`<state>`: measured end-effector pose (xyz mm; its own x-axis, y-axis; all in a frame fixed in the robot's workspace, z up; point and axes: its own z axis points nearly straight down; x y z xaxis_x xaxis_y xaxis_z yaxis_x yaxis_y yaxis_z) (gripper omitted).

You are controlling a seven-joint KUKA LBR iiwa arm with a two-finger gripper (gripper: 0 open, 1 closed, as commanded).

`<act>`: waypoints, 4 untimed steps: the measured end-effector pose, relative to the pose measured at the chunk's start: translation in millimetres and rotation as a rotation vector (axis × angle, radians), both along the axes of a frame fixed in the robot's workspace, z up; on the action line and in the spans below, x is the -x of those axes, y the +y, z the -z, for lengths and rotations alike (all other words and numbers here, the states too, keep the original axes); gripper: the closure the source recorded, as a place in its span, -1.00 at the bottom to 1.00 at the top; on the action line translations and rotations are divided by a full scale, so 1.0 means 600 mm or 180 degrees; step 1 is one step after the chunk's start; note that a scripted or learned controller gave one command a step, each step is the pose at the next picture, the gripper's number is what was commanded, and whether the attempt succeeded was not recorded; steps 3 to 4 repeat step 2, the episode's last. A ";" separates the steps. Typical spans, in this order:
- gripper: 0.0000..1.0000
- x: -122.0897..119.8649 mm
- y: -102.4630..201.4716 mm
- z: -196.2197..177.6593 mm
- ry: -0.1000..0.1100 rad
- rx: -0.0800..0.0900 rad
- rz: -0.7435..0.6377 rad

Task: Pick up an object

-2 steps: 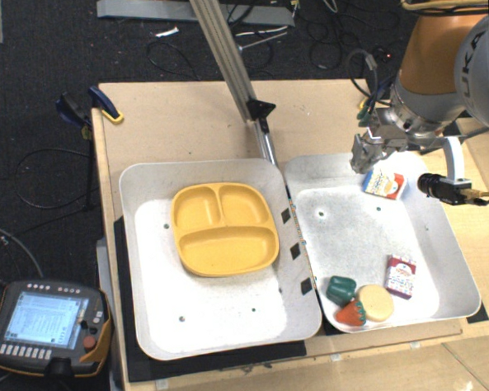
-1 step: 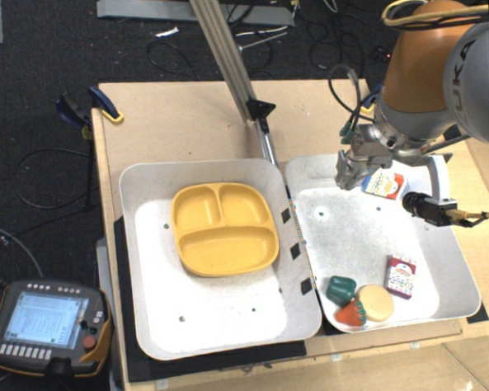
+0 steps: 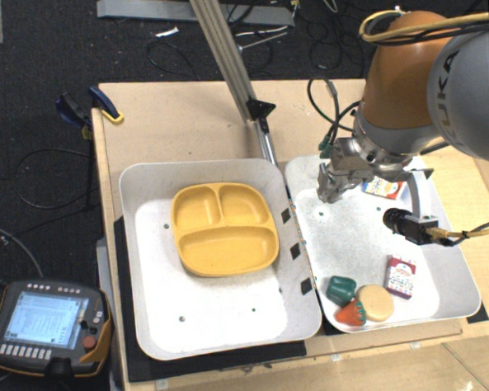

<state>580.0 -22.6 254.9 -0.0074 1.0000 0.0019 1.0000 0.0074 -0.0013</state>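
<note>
Objects for picking, all in right bin (image 3: 346, 242): small red-and-white carton (image 3: 401, 277) toward near right, upright-looking print facing up; round tan toy piece (image 3: 376, 302) at near edge, touching or just beside green toy piece (image 3: 341, 289) on its left; red-orange piece (image 3: 349, 314) tucked at near rim, just below green one and against tan one; white packet with blue and orange print (image 3: 384, 188) at far side, partly hidden under arm's wrist. Gripper (image 3: 336, 182) hanging over far left part of right bin, close to dividing edge between bins, tilted toward near left, well apart from cluster at near edge, just left of packet. Grip state: cannot tell, opening hidden at this angle; nothing seen held. Orange band and grey body of arm above, reaching in from right. Black cylindrical part (image 3: 401, 222) with yellow cable over right half of same bin, between packet and carton. Left bin (image 3: 227, 311) carrying yellow divided plate (image 3: 226, 229), three compartments up, set toward far side. Metal pole (image 3: 227, 51) slanting across far side of bench (image 3: 174, 120); blue-and-yellow clamp (image 3: 90, 105) at far left corner; teach pendant (image 3: 46, 322) with lit screen on dark floor, near left.
</note>
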 end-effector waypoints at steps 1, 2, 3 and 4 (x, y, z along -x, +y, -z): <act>1.00 0.045 0.063 0.022 0.0007 0.0002 0.0003; 1.00 0.091 0.135 0.042 0.0009 0.0002 0.0001; 1.00 0.091 0.135 0.042 0.0009 0.0002 0.0001; 1.00 0.091 0.135 0.042 0.0009 0.0002 0.0001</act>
